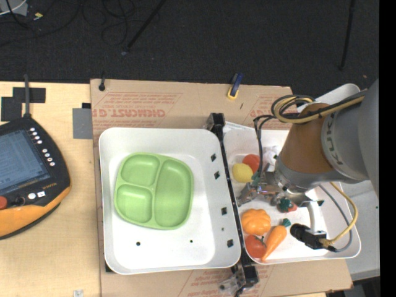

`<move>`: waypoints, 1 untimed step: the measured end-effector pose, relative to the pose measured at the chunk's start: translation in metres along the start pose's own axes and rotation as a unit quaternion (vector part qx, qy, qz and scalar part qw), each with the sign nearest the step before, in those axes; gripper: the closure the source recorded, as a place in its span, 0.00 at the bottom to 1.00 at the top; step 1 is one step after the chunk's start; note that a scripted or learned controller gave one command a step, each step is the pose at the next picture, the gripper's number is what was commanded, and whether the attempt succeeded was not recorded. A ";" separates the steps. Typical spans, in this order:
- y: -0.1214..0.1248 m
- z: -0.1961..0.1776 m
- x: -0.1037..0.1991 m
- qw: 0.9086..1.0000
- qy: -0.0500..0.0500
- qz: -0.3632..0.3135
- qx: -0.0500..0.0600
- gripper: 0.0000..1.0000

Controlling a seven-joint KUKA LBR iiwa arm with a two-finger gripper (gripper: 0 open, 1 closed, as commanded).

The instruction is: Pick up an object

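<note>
Lemon: the yellow lemon (242, 172) sat in the right bin (350, 250), near that bin's left wall. It was round, with no long axis to call.
Tomato: the red tomato (250, 162) was touching the lemon on its upper right side, partly tucked under the robot's metalwork.
Carrot: here was the one with a clear direction! The carrot (276, 239) lay on a slant, its green top up and to the right and its tip down and to the left.
Orange pepper: the lumpy orange pepper (255, 221) was just left of the carrot, below the lemon and apart from it.
Red piece: the red piece (254, 247) lay at the bin's lower left corner, right against the carrot's tip and just under the pepper.
Jaws: they were low over the bin, just right of the lemon. How far open they stood, I could not tell, and no toy showed between them.
Arm: the arm (346, 141) came in from the right, wrist bent down into the bin, with its orange band (306, 147) facing the camera.
Left bin: the left bin (124, 252) carried a green plate (154, 190) with three compartments, lying flat.
Surface: both bins rested on a cardboard sheet (154, 104) on the surface (49, 252), and a control pendant (25, 172) lay at the far left.
</note>
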State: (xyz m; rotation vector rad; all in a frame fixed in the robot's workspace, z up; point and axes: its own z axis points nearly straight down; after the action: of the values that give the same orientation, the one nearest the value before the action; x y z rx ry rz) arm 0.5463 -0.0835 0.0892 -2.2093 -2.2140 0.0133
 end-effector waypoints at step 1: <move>0.000 0.004 -0.001 1.000 -0.001 0.003 -0.004 0.00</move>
State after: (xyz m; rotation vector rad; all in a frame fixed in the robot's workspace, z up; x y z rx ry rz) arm 0.5463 -0.0847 0.0857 -2.2203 -2.2126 0.0065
